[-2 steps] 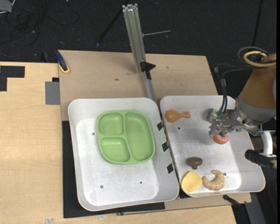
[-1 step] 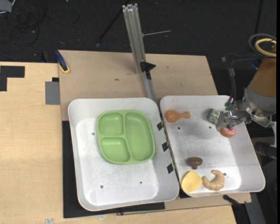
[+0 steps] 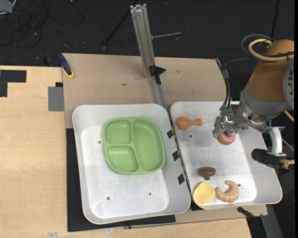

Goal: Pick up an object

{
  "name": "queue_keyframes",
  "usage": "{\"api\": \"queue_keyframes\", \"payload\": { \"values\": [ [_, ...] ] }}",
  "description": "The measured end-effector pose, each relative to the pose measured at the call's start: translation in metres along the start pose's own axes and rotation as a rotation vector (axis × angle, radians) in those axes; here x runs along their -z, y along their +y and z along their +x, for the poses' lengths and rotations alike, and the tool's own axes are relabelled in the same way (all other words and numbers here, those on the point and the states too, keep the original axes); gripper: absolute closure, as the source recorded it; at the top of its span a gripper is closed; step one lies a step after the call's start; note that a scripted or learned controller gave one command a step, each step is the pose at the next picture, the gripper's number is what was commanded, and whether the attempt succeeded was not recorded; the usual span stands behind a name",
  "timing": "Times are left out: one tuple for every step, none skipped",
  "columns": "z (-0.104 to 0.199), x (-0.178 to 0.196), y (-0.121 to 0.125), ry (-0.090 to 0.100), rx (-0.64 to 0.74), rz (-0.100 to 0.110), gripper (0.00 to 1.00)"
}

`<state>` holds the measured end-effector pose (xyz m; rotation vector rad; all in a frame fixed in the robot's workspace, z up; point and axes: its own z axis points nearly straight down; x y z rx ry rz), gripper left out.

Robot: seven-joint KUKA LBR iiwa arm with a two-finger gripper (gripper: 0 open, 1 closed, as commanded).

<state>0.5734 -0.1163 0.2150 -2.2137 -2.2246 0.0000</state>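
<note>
Near the right bin's (image 3: 268,192) far edge, jaws (image 3: 224,133) over a red object (image 3: 226,139).

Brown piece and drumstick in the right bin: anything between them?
No. In the camera view, bare white bin floor separates the drumstick from the brown piece.

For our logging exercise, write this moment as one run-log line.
gripper: over red object, right bin | grasp: cannot tell | also there: drumstick, brown piece, yellow piece, croissant | left bin: green tray

Green divided plate (image 3: 134,146) (left bin (image 3: 89,192)), seemingly upright.
</note>
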Motion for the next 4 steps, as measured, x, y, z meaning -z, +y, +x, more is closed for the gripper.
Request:
{"api": "queue_keyframes", "payload": {
  "values": [
    [0.056,0.008,0.003,0.0,0.001,0.0,1.0],
    [0.114,0.003,-0.012,0.0,0.001,0.003,1.0],
    [0.175,-0.002,-0.018,0.0,0.0,0.002,1.0],
    [0.219,-0.003,-0.026,-0.001,-0.001,0.003,1.0]
  ]
}}
